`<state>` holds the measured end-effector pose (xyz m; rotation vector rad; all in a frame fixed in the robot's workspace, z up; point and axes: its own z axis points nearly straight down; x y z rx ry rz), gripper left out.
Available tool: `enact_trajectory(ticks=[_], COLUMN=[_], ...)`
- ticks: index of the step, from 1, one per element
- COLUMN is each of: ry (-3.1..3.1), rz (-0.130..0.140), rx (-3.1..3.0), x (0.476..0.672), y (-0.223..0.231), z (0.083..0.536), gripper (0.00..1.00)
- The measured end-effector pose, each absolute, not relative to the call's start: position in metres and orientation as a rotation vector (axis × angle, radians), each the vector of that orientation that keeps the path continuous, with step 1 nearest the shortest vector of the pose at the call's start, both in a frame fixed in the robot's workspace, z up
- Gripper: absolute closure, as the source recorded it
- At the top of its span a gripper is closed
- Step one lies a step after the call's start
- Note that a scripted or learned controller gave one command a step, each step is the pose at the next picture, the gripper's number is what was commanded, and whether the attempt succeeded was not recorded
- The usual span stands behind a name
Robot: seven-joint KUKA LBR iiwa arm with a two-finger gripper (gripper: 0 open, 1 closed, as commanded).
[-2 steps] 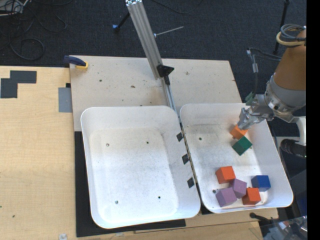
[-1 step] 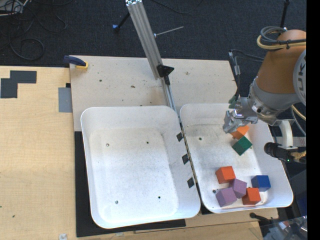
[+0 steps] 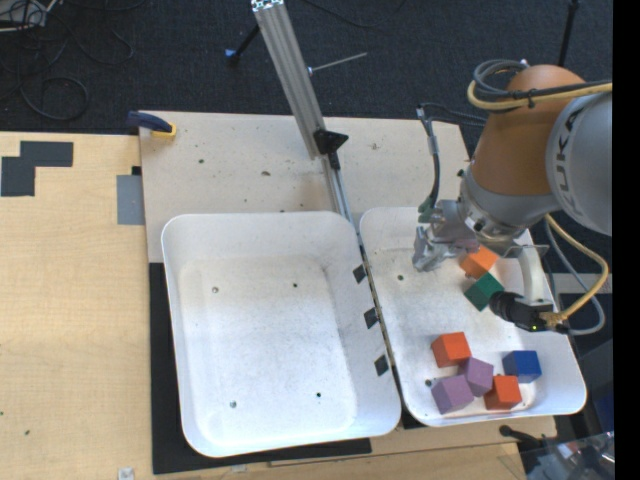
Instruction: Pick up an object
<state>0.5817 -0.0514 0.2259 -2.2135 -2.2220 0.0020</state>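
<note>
You see the gripper (image 3: 428, 252) low in the right bin (image 3: 408, 388), whether the jaws are apart I cannot tell, and the orange block (image 3: 479, 262) lies just right of it.

Fixed overhead, looking down at a slant, well back from the gripper (image 3: 432, 251); takes in both white bins (image 3: 200, 238), bench, dark floor beyond.

We see a pale bench (image 3: 240, 158) with light wood (image 3: 70, 298) along its left edge (two dark patches are set into it). Beyond the bench's far edge lies dark carpet (image 3: 400, 28), strewn with black cables (image 3: 40, 28). An aluminium post (image 3: 290, 68) slants up from the bench.
</note>
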Motion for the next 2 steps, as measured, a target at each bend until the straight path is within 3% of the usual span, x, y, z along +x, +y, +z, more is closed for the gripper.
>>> enact_trajectory(ticks=[2], ry=[-2.225], rz=[-0.001], rx=[-2.214], x=[0.599], y=[0.062], z=[0.230], gripper=[1.00])
